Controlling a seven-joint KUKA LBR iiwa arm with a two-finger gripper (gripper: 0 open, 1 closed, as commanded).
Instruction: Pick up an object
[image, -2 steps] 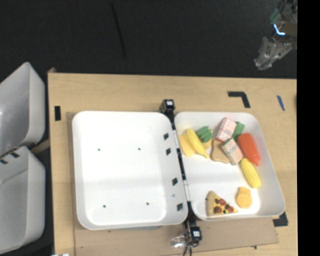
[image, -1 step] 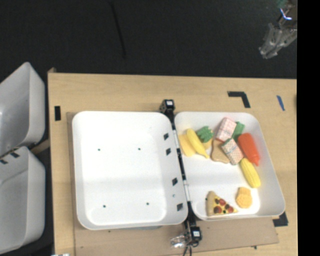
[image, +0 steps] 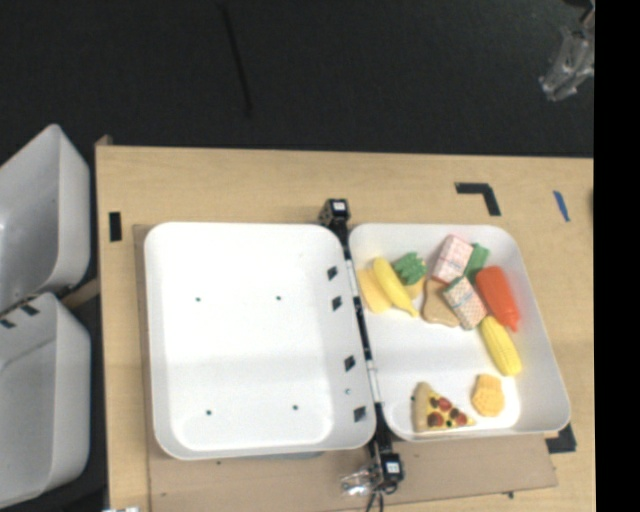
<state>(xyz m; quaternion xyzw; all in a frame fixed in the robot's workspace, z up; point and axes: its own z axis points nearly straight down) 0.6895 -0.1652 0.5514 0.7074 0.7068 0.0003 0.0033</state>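
The right bin (image: 425, 355) holds several toy foods. A yellow banana (image: 386, 287) lies at its left, with a green piece (image: 408, 267) beside it. Two pink blocks (image: 452, 258) (image: 465, 302) sit near the middle over a tan piece (image: 436, 305). An orange carrot (image: 498, 296) and a yellow corn cob (image: 500, 346) lie along the right side. A pizza slice (image: 437, 410) and an orange-yellow piece (image: 488, 395) rest at the front. My gripper (image: 568, 66) appears as a pale grey blur at the top right corner, far beyond the bench and well away from the bins.
The left bin (image: 240, 340) adjoins the right one along a hinged middle seam (image: 355, 330). White moulded shapes (image: 35, 300) stand off the bench at the left. Black marks (image: 480, 195) and a blue mark (image: 562, 206) lie on the wood behind the right bin.
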